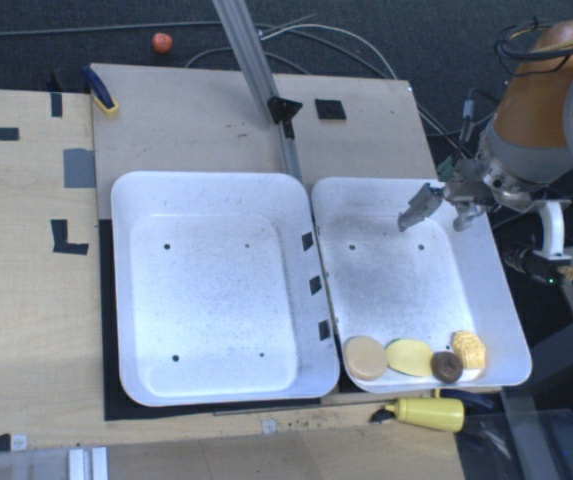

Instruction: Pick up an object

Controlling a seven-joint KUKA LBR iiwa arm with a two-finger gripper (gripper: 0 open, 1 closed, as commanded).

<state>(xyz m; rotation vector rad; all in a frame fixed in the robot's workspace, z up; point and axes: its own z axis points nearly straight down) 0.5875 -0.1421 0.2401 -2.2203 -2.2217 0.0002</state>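
Pre-grasp stage: gripper (pixel 437 209) spread wide and carrying nothing, hovering over far right edge of right bin (pixel 386 268), well apart from tan disc (pixel 365 357), yellow piece (pixel 407 357), dark round piece (pixel 447 367) and corn-like piece (pixel 468 348) clustered at near edge; next, travel toward that cluster, descend onto one, close.

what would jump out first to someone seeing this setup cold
The grey and orange arm reaching in from the right, its pincer hanging open over the far edge of the right bin. Next, a small cluster in that bin's near corner: a tan disc, a yellow oval piece, a dark brown round piece and a yellow corn-like piece. A yellow tool lies just outside the bin's near rim.
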